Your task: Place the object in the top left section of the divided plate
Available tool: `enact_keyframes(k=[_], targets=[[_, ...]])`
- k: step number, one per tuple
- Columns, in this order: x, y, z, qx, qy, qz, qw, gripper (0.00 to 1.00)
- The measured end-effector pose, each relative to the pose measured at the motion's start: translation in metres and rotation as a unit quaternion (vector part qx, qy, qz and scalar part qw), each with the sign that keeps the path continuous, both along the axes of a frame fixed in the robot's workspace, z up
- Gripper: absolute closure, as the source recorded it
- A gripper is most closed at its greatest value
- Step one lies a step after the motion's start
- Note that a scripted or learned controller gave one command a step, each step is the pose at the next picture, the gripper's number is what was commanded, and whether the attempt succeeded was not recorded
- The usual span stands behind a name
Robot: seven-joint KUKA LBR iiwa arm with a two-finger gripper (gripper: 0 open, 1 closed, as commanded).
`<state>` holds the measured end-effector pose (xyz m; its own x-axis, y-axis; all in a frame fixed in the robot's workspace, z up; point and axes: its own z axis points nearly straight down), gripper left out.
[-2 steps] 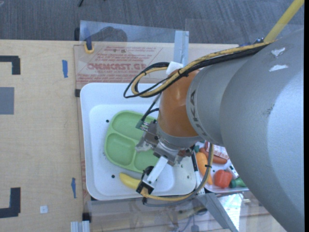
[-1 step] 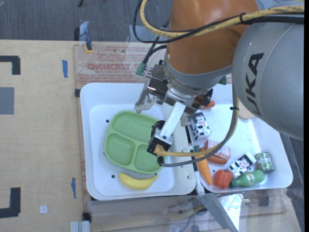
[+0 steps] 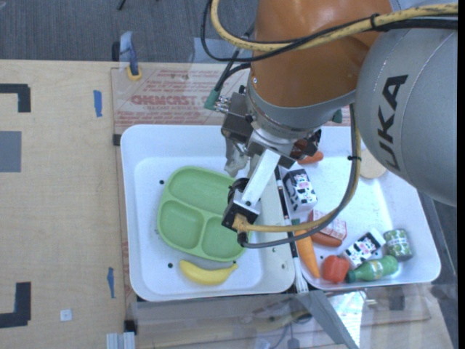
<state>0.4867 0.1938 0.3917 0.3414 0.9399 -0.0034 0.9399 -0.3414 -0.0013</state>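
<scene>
The green divided plate (image 3: 190,211) lies in the left white bin (image 3: 142,195), turned at a slant, and all its sections are bare. My gripper (image 3: 235,160) hangs over the plate's far right edge, close to the wall between the two bins. The wrist and the big orange arm body hide much of it, so I cannot tell if anything is between its jaws. A yellow banana (image 3: 207,271) rests in the left bin just in front of the plate.
The right bin (image 3: 418,217) holds a cow-patterned box (image 3: 301,190), a carrot (image 3: 307,254), a red tomato (image 3: 334,268), a green bottle (image 3: 375,269), a green can (image 3: 398,243) and a second cow-patterned item (image 3: 363,247). A cardboard sheet (image 3: 167,97) lies behind the bins.
</scene>
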Motion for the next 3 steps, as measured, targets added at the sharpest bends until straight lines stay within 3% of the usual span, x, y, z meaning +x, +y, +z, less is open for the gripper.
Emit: enact_keyframes(k=[1,2,3], targets=[[-0.008,-0.078,-0.153,0.0019,0.001,0.176,0.9844,1.00],[0.041,-0.108,-0.107,0.0011,-0.002,0.019,0.9998,1.00],[0.022,-0.065,-0.181,0.0015,0.002,0.092,0.9958,1.00]])
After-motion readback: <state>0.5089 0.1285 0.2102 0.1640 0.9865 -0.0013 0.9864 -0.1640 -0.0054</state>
